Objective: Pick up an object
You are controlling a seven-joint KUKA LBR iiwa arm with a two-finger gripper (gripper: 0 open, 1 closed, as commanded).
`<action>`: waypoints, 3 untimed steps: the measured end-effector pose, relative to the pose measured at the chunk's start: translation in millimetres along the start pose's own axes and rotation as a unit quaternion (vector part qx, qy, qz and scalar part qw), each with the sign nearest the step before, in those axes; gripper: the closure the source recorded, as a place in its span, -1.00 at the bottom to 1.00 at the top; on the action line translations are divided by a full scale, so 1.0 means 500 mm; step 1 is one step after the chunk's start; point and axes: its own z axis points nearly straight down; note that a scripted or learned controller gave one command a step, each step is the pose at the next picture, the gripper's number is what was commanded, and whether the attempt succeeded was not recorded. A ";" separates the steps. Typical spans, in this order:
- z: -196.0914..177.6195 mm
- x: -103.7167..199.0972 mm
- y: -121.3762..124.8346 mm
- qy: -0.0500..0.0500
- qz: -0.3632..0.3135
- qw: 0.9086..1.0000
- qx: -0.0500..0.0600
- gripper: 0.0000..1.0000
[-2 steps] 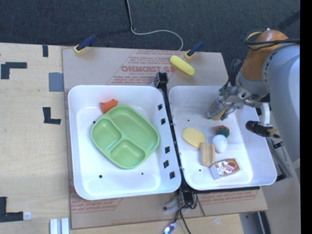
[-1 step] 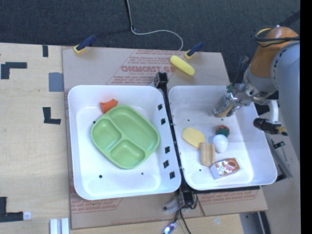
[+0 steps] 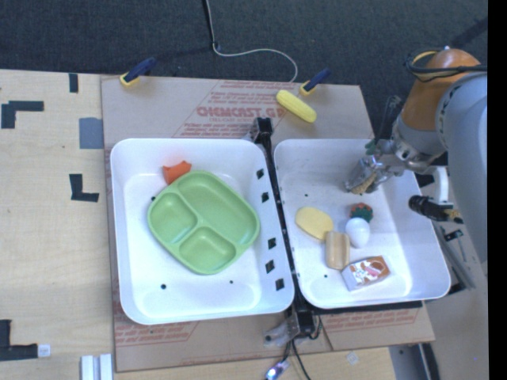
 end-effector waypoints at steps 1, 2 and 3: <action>0.000 0.000 0.000 -0.001 0.000 1.000 0.000 1.00; 0.000 0.000 0.000 -0.001 0.000 1.000 0.000 1.00; 0.000 0.000 0.000 -0.001 0.000 1.000 0.000 1.00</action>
